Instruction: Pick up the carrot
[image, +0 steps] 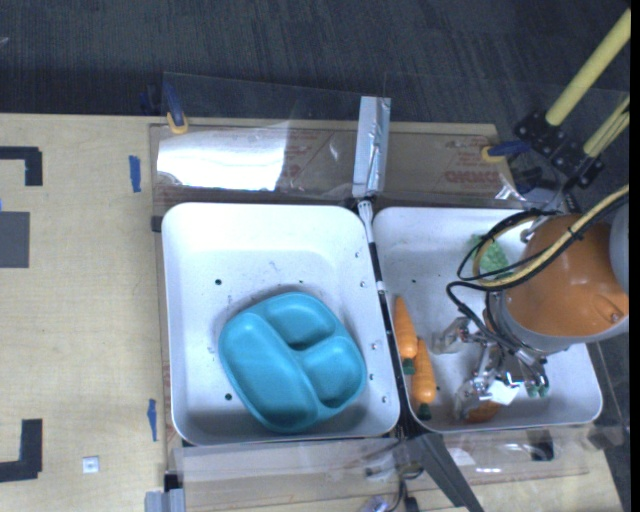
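We start at the gripper (492, 388), low in the right bin (440, 240) near its front edge. Metal parts and small wires crowd it, and we cannot make out the state of the tool; nothing readable sits in it. A small orange-red scrap (483, 409) lies just under or beside the tip; we cannot tell what it is, or whether it touches the tool.

Above the gripper we note the orange band (565, 285) of the arm, broad and rounded, covering much of the bin's right half. Black and yellow cables (480, 262) loop from it over the bin floor. A bit of something green (493, 257) shows behind the cables near the bin's back.

The carrot (403, 326) lies to the left of the gripper, along the bin's left wall, lengthwise front to back. A second orange piece (423, 375), much like it, lies just in front of it, close to or touching it.

In the left bin (200, 240) a blue divided tray (291, 358) rests, tilted askew.
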